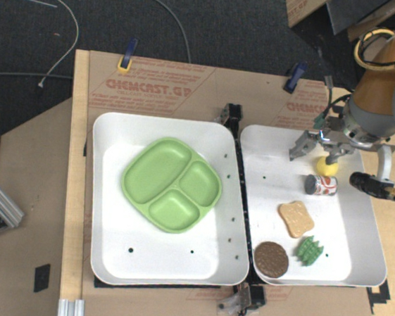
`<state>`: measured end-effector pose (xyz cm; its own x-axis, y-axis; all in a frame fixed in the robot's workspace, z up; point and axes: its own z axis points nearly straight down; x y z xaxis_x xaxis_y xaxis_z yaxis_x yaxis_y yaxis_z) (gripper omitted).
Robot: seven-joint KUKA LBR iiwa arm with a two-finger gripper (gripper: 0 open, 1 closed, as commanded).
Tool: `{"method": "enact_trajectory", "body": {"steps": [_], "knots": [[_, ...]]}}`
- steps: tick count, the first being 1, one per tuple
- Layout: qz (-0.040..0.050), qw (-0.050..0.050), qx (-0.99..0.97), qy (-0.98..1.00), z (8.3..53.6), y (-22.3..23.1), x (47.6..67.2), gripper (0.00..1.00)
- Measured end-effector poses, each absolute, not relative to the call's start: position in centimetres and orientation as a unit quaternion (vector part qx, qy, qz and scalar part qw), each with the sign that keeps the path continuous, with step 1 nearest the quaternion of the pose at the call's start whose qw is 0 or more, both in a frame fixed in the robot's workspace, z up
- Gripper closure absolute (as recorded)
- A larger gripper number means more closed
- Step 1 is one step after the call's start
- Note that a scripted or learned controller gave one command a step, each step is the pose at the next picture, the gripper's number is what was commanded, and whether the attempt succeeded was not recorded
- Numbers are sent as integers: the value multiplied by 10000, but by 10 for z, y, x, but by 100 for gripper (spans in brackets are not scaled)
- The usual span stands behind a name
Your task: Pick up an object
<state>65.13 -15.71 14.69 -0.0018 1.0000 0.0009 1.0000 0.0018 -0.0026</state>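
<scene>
While the yellow object (328, 164) lies untouched in the right bin (365, 240), beside the small can (322, 186), my gripper (317, 146) hovers just above it, fingers apart; the whole pick remains.

A grey robot arm with an orange band above the wrist reaches in from the upper right, angled downward. Its two-finger claw (316, 152) hangs low at the arm's tip, the fingers spread apart, one pointing left and one pointing down.
</scene>
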Motion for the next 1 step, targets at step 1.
{"method": "enact_trajectory", "body": {"steps": [1], "knots": [[16,28,-7073,-7069,100,-160,643,0]]}}
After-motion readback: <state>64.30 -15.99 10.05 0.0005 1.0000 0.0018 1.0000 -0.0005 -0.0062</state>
